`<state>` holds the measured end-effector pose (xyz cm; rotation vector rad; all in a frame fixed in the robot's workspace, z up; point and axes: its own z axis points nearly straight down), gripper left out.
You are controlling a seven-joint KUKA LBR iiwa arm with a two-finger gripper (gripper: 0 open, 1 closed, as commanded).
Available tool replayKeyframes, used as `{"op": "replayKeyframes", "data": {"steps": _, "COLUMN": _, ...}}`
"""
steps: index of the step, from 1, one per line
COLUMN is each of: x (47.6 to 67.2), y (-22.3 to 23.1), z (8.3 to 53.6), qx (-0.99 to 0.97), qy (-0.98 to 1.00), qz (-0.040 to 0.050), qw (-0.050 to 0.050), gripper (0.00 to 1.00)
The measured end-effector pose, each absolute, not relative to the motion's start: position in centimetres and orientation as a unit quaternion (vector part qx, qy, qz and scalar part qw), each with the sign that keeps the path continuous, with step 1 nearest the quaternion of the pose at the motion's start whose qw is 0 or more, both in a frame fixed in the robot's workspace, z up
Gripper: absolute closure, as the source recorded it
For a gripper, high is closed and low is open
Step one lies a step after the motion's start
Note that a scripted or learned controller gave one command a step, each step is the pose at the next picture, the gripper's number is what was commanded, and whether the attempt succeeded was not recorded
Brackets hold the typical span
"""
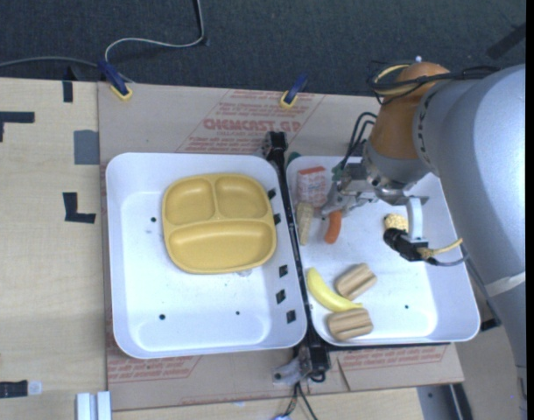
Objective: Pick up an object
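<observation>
An orange carrot-like piece (333,227) lies in the right bin (451,318), in its upper left part. The tool (344,201) sits just above it, touching or nearly so; whether it is clenched or released cannot be told. Below the carrot lie a banana (326,292) and two hot dog buns (354,280). Left of it, the other bin (127,261) holds a yellow divided plate (220,221).

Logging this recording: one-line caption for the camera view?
Grey arm's gripper low over a small orange carrot-like piece in the right white bin; yellow divided plate in the left.
</observation>
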<state>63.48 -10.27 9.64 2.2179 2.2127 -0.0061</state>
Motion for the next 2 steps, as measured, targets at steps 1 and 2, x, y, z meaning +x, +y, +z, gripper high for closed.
{"op": "replayKeyframes", "data": {"steps": 1, "x": 63.8, "y": -6.9, "z": 22.5, "qx": 0.706, "qy": 0.708, "qz": 0.0005, "qw": 0.001, "gripper": 1.0}}
{"op": "replayKeyframes", "data": {"steps": 2, "x": 62.7, "y": -5.4, "z": 26.1, "qx": 0.706, "qy": 0.708, "qz": -0.0002, "qw": 0.0, "gripper": 1.0}}
